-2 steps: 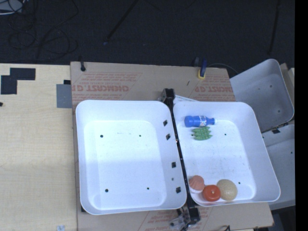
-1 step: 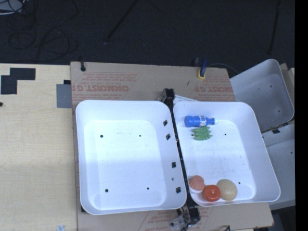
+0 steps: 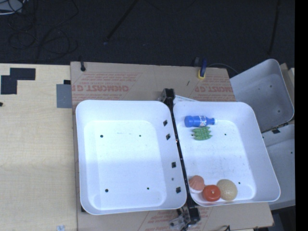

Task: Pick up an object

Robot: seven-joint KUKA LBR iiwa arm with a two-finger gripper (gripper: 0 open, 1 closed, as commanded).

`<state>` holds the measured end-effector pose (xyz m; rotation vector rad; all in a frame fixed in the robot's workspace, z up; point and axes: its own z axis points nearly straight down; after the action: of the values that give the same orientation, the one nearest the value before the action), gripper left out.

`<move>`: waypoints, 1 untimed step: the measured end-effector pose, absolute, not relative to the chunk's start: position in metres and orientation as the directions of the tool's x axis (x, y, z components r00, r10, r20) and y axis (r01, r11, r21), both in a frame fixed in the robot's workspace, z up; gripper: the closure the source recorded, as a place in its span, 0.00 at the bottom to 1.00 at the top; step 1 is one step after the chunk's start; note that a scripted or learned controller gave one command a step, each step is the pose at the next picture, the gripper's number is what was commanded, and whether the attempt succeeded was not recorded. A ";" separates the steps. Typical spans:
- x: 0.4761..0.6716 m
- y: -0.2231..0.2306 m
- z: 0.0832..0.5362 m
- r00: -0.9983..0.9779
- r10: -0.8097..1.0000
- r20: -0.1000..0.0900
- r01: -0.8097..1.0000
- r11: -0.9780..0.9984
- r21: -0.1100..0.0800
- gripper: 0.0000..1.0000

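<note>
Against the near wall of the right shallow white plastic bin (image 3: 251, 129), a round red ball (image 3: 211, 193), a peach shell-shaped toy (image 3: 196, 182) and a beige ball (image 3: 227, 189) are crowding together, risking a slipped grasp; I cannot tell the gripper's state.

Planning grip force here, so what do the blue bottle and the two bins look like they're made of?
The blue bottle looks like smooth plastic: uniform saturated blue body, white cap, pale label band. It lies on its side in the right bin. Both that and the left bin look like thin moulded white plastic, semi-matte, with rounded corners and soft highlights, though painted metal cannot be excluded.
</note>
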<state>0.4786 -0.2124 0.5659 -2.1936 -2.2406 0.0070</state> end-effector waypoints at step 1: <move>0.480 -0.212 0.576 -0.025 1.000 0.001 1.000 0.025 -0.008 1.00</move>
<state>0.4795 -0.2121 0.5759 -2.1891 -2.2444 0.0082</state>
